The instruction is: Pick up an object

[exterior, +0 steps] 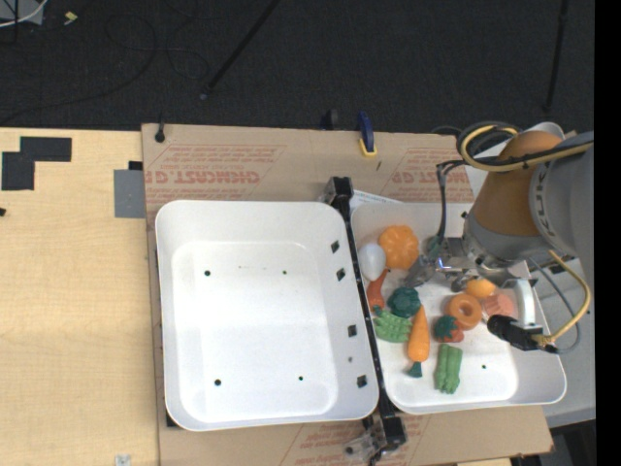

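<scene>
The right bin [543,382] holds several toy foods: an orange pepper [399,246], a white egg-like piece [373,257], a dark green lump [405,301], a leafy green piece [390,328], a carrot [418,334], a green cucumber [447,368] and an orange ring [464,311]. My gripper [439,266] is lowered into this bin's upper middle, just right of the orange pepper and above the orange ring. A small orange fruit [480,286] and a pink piece [502,305] lie under the wrist.
The left bin [175,260] sits beside the right one, with a black clip-lined divider [354,289] between them. The arm's grey body and orange band [509,183] hang over the right bin's far right corner. Cables loop around the wrist.
</scene>
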{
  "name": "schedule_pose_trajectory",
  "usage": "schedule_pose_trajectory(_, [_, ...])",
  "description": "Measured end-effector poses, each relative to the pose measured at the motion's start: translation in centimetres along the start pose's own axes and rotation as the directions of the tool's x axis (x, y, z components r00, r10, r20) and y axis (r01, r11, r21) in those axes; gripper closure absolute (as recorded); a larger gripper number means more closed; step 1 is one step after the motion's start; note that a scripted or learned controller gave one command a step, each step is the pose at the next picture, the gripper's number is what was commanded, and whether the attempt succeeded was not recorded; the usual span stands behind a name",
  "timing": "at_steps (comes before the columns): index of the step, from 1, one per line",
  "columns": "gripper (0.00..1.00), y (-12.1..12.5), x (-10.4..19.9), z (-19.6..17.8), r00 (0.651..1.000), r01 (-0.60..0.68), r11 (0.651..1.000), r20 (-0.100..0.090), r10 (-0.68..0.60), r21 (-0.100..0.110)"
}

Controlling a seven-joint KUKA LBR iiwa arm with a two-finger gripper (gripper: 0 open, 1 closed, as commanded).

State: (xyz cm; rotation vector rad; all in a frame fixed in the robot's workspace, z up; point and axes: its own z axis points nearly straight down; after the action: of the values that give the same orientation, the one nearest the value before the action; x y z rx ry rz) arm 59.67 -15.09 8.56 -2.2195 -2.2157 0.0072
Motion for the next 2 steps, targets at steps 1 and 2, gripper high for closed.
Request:
schedule_pose_trajectory(1, [0.00,4.84,5.38,-0.03,1.000,0.007,1.000,-0.001,-0.007,-0.004])
schedule_pose_trajectory(2, [1.00,4.42,5.07,-0.74,1.000,0.004,1.000,-0.002,-0.004,0.011])
